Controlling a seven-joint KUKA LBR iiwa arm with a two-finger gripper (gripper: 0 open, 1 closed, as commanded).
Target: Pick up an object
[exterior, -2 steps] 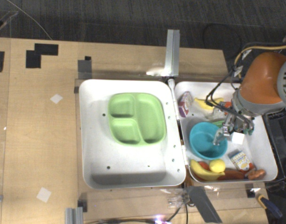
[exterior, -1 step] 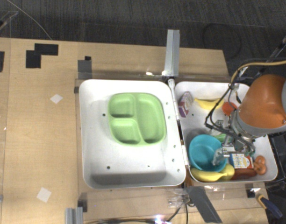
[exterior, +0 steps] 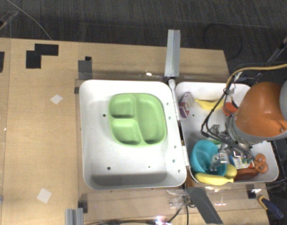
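Blue bowl (exterior: 203, 154): round, smooth, shiny plastic. It sits in the right bin (exterior: 195, 90), low on the bin's left side.
Yellow banana toy (exterior: 214, 178): long, curved and smooth. It lies just below the bowl at 6 o'clock, touching its rim.
Gripper (exterior: 222, 159): grey metal with thin black wires looping around it. It hangs right at the bowl's 3 o'clock edge, over the banana toy's right end. I cannot tell how its tips are set, or if anything is between them.
Arm (exterior: 260, 111): a big orange dome over a grey wrist. It covers much of the right bin's right half.
Small things by the gripper: a brown lump (exterior: 244, 174) and an orange curly piece (exterior: 260, 162) sit at 4 o'clock from the bowl. They are partly hidden and hard to name.
Top of right bin: a second yellow piece (exterior: 210, 104) and a small purple and white thing (exterior: 185, 103), too small to make out.
Left bin (exterior: 94, 139): white, shallow, rounded corners. It holds a light green tray (exterior: 136, 119) with three dips.
Bench (exterior: 35, 139): pale, flat wood.
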